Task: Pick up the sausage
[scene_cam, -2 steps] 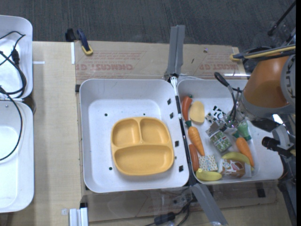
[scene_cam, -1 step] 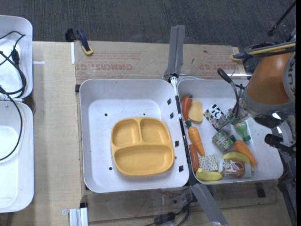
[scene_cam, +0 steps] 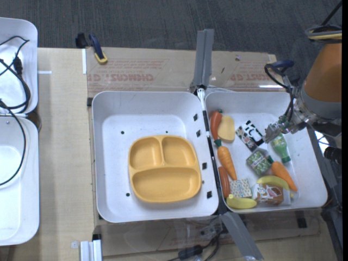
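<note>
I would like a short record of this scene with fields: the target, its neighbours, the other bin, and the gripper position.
target: sausage, red-brown, lying along the left wall of the right bin, not grasped
neighbours: carrot just above it, cracker packet to its right, banana below
left bin: white bin holding a yellow divided plate
gripper: gripper low over the right bin's upper right, beside the green bottle, well away from the sausage

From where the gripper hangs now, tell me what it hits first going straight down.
Likely the green bottle, just beneath the gripper in the right bin; depth is unclear from this slanted view.
</note>
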{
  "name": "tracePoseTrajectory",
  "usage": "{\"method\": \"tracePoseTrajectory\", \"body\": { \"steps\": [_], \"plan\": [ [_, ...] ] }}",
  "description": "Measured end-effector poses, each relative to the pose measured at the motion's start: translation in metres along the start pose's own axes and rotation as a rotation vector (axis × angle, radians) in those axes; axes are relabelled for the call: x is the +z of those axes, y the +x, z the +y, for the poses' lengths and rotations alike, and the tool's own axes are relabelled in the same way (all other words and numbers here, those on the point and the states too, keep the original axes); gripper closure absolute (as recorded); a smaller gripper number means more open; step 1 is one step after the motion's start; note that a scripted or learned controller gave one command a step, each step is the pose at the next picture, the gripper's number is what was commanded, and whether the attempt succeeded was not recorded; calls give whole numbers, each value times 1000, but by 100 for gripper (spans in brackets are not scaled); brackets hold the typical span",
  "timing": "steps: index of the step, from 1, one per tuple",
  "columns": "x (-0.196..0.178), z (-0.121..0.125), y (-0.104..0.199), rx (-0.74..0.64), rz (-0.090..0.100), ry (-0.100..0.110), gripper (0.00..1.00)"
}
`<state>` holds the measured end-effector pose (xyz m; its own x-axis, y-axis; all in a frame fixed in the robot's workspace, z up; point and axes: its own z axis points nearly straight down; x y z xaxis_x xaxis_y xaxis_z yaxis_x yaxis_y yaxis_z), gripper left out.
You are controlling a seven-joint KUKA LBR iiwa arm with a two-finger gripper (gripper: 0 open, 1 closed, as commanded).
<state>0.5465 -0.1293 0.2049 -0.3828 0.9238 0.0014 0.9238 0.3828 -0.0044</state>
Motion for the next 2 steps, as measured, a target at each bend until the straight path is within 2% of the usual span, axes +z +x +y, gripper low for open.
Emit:
{"method": "tracePoseTrajectory", "body": {
  "steps": [1,2],
  "plan": [
    [0,0,0,1,0,0,0],
    [82,49,7,100,-4,-6,0]
  ]
}}
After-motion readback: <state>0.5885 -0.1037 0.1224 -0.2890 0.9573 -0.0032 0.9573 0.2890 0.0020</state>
